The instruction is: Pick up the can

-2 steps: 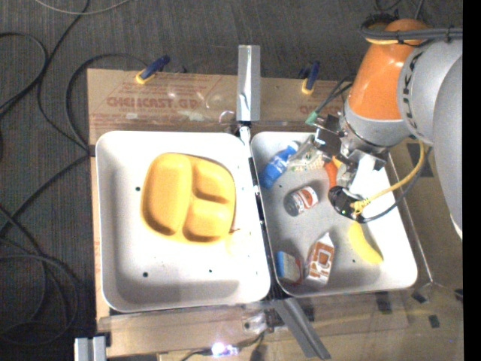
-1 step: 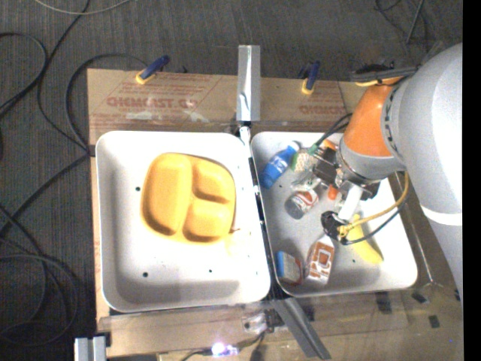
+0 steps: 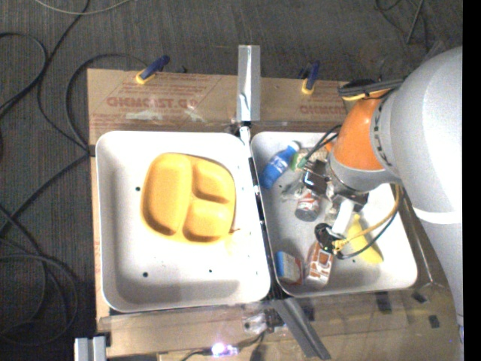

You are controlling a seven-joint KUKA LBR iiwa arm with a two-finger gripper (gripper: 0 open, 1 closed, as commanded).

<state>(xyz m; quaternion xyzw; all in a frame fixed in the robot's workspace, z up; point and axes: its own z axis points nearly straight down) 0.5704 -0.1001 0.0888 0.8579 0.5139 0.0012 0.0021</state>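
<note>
Judging from how things lie, the can (image 3: 307, 206) is not yet picked up: it rests on the floor of the right bin (image 3: 391, 273), near the middle and a little toward the far edge. The gripper (image 3: 314, 177) hangs close above it, on its far side. Whether the gripper is spread or closed I cannot tell, and I see nothing held in it. So the grasp and the lift are both left to do.

The left bin (image 3: 105, 201) carries only 1 yellow tray (image 3: 189, 198) with 3 compartments, well apart from the work. In the right bin, a blue bottle (image 3: 276, 166) lies at the far left corner, near the can. A small blue and white packet (image 3: 286, 265) and an orange carton (image 3: 320, 265) lie along the near edge. A yellow thing (image 3: 372, 250) lies toward the right edge, partly hidden. The bottle is the nearest neighbour and could perhaps be bumped.
</note>
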